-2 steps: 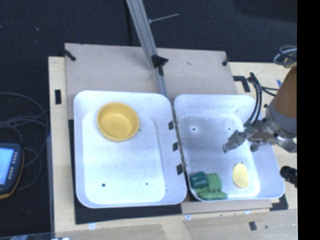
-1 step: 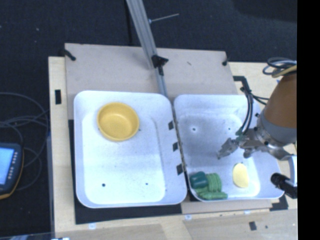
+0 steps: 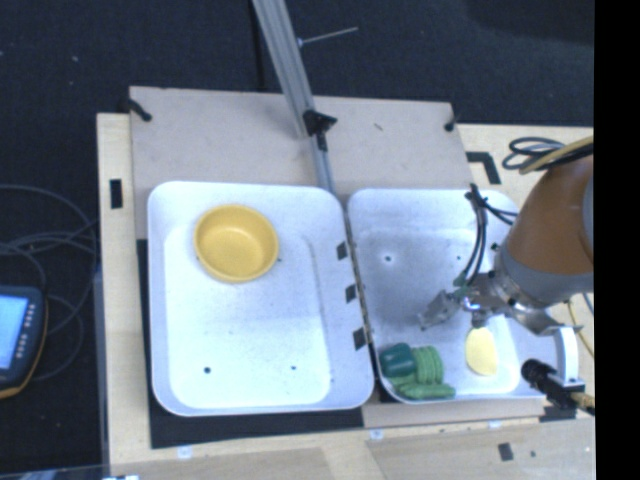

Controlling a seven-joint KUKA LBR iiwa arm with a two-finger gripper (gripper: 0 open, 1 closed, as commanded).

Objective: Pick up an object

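Note:
My gripper (image 3: pixel 457 311) hangs over the right bin (image 3: pixel 400 228), near its lower right part. It looks open, with bare bin floor between its fingers. A pale yellow lemon-like object (image 3: pixel 482 352) lies just below and to the right of the gripper. At the bin's front edge sit a dark green block (image 3: pixel 397 359), a ribbed light green piece (image 3: pixel 430 363) and a long green piece (image 3: pixel 424 391). A yellow bowl (image 3: pixel 236 243) stands in the upper left of the left bin (image 3: pixel 250 368).
The arm's orange band (image 3: pixel 555 228) and grey wrist cover the right bin's right side. A metal pole (image 3: pixel 285 53) slants down to the gap between the bins. Black cables (image 3: pixel 480 233) hang beside the wrist.

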